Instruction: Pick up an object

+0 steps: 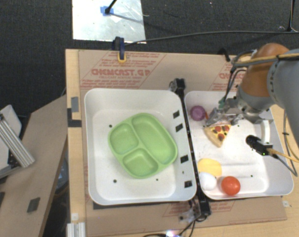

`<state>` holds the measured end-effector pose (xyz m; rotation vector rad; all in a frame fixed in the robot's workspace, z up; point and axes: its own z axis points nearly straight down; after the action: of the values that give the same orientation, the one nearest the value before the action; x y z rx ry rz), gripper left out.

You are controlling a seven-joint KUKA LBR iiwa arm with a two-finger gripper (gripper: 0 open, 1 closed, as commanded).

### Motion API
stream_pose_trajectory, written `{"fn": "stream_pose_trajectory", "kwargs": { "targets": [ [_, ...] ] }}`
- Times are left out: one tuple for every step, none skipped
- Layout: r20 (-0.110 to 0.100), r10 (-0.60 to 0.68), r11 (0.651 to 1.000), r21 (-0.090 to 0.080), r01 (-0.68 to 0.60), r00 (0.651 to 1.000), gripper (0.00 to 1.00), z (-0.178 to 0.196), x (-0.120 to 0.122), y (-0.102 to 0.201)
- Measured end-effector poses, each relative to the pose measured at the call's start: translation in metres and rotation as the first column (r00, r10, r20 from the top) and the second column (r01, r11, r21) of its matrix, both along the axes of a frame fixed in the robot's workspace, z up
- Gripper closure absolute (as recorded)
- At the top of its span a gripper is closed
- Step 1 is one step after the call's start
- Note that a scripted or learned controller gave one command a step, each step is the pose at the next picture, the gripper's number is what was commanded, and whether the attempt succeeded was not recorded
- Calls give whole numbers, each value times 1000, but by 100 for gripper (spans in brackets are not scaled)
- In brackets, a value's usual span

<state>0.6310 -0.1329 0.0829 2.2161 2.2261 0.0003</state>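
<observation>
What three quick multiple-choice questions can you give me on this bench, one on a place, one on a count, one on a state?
1. Where does the green tray lie?
A. left bin
B. right bin
C. on the cardboard

2. How many compartments has the tray?
A. two
B. three
C. five

3. How does the tool stand to the pizza slice?
A. just above its crust end
B. far off over the left bin
C. beside the tomato

Answers: 1 A, it sits within the left bin. 2 B, three hollows show. 3 A, the tool is at the slice's upper edge, in the right bin.
</observation>
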Motion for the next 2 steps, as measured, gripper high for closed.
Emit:
{"fn": "stream_pose_trajectory", "kwargs": {
  "targets": [
    [5,1,1000,-1,-1,1000,100,13,1,0],
    [7,0,1000,-1,0,1000,100,72,11,-7]
  ]
}}
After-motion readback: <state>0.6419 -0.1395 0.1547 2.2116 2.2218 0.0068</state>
